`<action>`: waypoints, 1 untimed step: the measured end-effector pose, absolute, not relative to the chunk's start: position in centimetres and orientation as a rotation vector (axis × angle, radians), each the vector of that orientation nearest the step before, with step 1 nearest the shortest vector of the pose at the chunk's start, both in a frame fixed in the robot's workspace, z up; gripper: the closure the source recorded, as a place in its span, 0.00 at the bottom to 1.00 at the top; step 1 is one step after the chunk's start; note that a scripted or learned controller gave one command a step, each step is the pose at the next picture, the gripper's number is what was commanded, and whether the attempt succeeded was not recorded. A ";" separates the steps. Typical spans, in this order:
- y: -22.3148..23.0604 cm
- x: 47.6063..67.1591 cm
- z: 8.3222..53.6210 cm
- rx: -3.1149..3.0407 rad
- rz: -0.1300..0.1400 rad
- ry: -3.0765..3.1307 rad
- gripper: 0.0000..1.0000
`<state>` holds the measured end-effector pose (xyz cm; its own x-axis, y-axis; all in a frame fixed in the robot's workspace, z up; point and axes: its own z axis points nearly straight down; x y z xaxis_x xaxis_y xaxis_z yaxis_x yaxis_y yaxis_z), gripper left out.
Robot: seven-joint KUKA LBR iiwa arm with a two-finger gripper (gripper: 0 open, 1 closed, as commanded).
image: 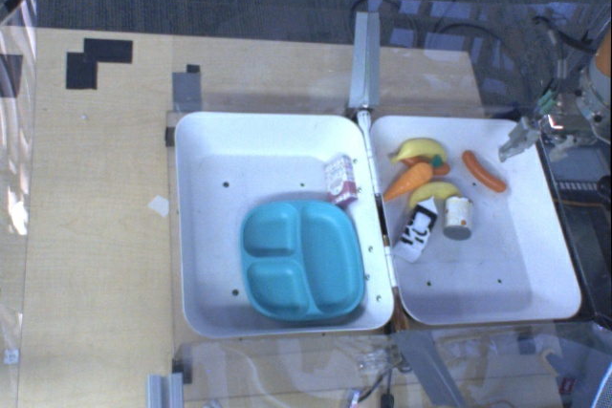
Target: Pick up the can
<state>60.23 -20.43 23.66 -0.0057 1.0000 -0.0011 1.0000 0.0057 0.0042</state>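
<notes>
Over the right bin [559, 301], the gripper [524, 139] hangs near the far right corner, fingers spread and grasping nothing. Well apart from it, the can [458, 217] lies on its side mid-bin, pressed close against a banana [432, 192] and just beside a black-and-white carton [417, 232]. A carrot [409, 180] and a sausage [484, 172] crowd nearby. Such clutter looks risky: a descending finger could land on the banana or carton, and the rounded can may roll free before any squeeze takes hold.
</notes>
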 end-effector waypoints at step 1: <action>-15.8 54.7 11.9 2.231 0.002 2.210 0.00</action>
